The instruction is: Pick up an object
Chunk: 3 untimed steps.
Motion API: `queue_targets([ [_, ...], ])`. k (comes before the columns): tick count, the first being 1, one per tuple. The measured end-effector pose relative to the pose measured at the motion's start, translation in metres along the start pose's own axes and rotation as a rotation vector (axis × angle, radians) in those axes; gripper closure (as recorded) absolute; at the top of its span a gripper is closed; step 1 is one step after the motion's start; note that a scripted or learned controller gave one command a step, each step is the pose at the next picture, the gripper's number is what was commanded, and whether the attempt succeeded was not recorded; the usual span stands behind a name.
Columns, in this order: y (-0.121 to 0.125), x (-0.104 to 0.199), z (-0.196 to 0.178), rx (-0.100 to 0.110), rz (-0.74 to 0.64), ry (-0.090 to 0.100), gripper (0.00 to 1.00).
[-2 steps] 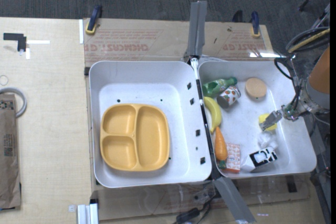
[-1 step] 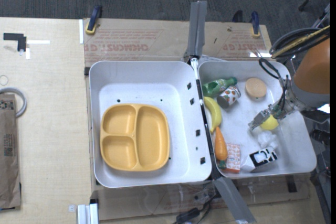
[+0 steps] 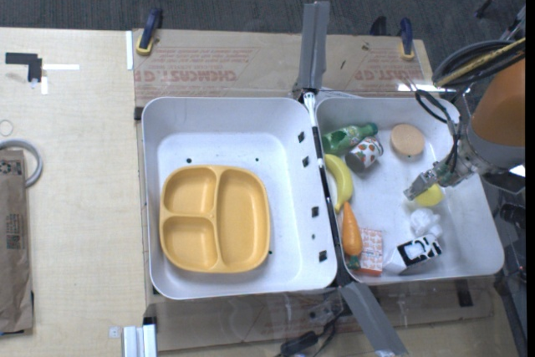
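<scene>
- Yellow is the colour to watch: a small yellow lump [image 3: 430, 196], perhaps a lemon, lies in the right bin [image 3: 468, 263] near its right wall, and the hand [image 3: 425, 185] sits right on top of it.
- Relation that matters: the lump is directly under the hand and pokes out a little toward the bin's near side. Any closing move would need almost no sideways travel.
- Hand state: I cannot tell how far open it is, nor whether the lump is truly caught, since the wrist covers the tips from this slanted view.
- Long axis: the lump looks roundish, so I judge that approach angle matters little.
- Nearby things: a crumpled white wad [image 3: 425, 221] lies just beside the lump on the near side, and a black-and-white item [image 3: 418, 251] lies beyond that. A tan disc [image 3: 408, 140] lies well apart toward the far wall.
- Across the bin, a banana [image 3: 338, 180], carrot [image 3: 351, 231] and green bottle [image 3: 349, 135] line the left wall, away from the hand.
- Left bin [image 3: 167, 130] holds a yellow divided plate [image 3: 216, 218].
</scene>
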<state>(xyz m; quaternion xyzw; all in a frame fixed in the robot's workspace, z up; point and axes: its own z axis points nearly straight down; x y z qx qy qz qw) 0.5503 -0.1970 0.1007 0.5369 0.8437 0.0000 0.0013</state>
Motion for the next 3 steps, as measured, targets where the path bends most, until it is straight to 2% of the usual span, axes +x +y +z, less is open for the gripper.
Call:
queue_targets([
  [1, 0.023, 0.025, -0.108, 0.002, 0.18, 0.0, 1.0],
  [2, 0.051, 0.005, -0.054, 0.003, 0.381, 0.0, 1.0],
  [3, 0.049, 0.05, -0.109, 0.002, 0.229, 0.0, 1.0],
])
